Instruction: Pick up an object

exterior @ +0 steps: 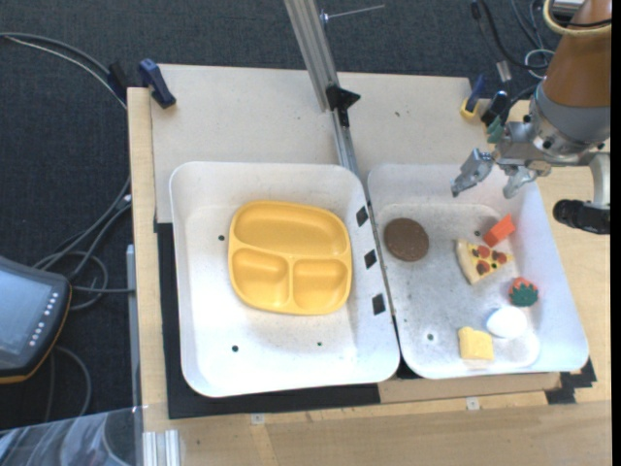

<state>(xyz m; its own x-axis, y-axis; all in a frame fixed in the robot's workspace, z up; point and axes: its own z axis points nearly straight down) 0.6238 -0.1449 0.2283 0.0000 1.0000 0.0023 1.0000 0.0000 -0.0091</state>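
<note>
We see the grey and orange robot arm [580, 56] cut off by the top and right edges at two o'clock, so its upper part is lost to us. The dark handheld screen device [27, 311] at nine o'clock is cut by the left edge. The small red and green toy [524, 292] in the right white bin [427, 352] is too small for us to tell its kind. The slanted metal pole [309, 27] leaves the picture at twelve o'clock.

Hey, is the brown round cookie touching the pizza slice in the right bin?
Apart. The camera view shows the brown cookie and the pizza slice with a plain strip of bare white bin floor between them.
</note>
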